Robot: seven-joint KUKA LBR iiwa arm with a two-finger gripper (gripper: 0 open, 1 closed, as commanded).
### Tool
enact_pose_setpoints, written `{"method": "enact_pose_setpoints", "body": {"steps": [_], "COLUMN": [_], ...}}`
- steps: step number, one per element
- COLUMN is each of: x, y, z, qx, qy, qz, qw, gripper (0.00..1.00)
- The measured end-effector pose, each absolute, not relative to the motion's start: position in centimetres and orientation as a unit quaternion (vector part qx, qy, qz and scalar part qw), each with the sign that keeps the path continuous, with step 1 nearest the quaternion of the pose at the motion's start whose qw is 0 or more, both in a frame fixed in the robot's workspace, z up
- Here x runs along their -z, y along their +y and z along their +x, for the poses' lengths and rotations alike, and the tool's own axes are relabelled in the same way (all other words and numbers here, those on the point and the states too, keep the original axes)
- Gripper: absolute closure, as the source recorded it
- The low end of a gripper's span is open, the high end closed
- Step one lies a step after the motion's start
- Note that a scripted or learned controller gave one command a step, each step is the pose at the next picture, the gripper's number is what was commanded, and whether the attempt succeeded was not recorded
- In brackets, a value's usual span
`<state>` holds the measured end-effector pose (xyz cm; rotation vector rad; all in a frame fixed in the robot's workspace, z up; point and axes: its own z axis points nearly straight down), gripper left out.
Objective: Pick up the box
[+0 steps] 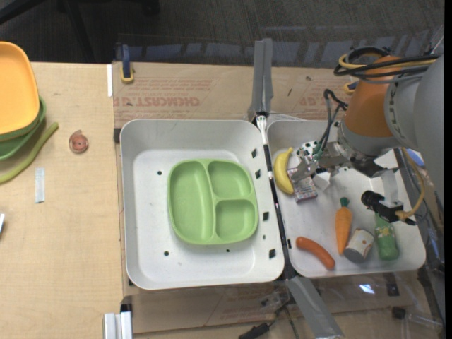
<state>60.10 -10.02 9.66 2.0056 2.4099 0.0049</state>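
I see the gripper (308,169) low in the right bin (417,256), near that bin's left wall, reached in under the grey arm with its orange band (371,108). How the gripper is set I cannot tell from this slant. The box (304,189), a small one with a pinkish printed face, lies directly under and against the gripper's tip, tilted, on the bin floor. Whether it is actually gripped I cannot make out.

Just to the left of the gripper, a banana (282,171) lies along the bin's left wall, almost touching the box. Toward the near side of the bin an upright-lying carrot (342,228) sits apart from the box, with a red-orange chilli-like piece (315,252) nearer the front edge. Beside the carrot are a small grey-and-white can (359,246) and a green bottle (386,242).

The left bin (141,260) holds a green divided plate (212,201). Out on the bench at far left I see stacked orange and green dishes (15,108).
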Motion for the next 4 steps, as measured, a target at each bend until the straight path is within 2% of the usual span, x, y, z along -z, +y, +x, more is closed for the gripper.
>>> {"method": "enact_pose_setpoints", "body": {"steps": [1, 2, 3, 4], "x": [-10.6, -18.9, -27.0, -19.7], "y": [-10.3, -4.5, 0.4, -4.1], "z": [60.3, 54.5, 62.8, 57.9], "qx": [-0.0014, 0.0016, 0.0025, 0.0022], "qy": [0.769, 0.818, 0.773, 0.807], "qz": [0.640, 0.575, 0.635, 0.590], "qw": [0.008, -0.001, 0.000, -0.002], "gripper": [1.00, 1.00, 1.00, 1.00]}}
